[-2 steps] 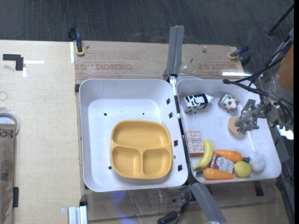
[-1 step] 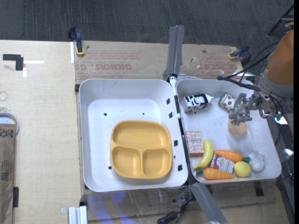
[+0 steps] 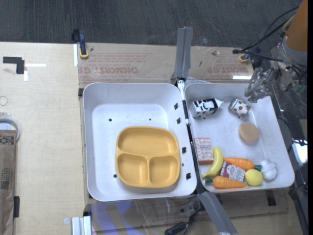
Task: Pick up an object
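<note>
While hanging over the right bin's (image 3: 281, 131) two o'clock corner, poised above the rim with gripper (image 3: 255, 89) at the arm's (image 3: 293, 38) tip, just beside a small white-and-red spotted object (image 3: 239, 107); cannot tell how far open, and nothing seen between the fingers. Scattered through that bin: black-and-white toy (image 3: 205, 106) at eleven o'clock, tan round disc (image 3: 248, 132) near centre, small red-and-white box (image 3: 203, 149) at eight o'clock, then banana (image 3: 214, 161), two carrots (image 3: 239, 163), lemon (image 3: 254, 177) and white piece (image 3: 268, 169) crowded along six o'clock. In the left bin (image 3: 98, 131), centred, a yellow divided plate (image 3: 147, 156).
</note>
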`<action>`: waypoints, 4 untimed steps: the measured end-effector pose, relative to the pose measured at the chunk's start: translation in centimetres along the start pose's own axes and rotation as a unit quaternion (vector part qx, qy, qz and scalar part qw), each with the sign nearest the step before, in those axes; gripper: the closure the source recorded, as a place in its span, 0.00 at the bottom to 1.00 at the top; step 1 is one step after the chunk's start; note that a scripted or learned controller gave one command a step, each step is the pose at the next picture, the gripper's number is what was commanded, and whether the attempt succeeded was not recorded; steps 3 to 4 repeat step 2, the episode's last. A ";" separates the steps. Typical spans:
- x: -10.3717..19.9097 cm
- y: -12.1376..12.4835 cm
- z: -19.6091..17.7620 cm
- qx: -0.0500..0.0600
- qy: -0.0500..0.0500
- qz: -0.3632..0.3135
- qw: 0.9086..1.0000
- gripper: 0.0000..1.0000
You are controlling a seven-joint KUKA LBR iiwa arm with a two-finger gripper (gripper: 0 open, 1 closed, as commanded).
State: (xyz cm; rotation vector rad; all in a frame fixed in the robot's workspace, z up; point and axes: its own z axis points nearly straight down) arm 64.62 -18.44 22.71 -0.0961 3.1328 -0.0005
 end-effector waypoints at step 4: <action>1.4 -2.1 3.0 0.000 0.000 -0.149 0.989 1.00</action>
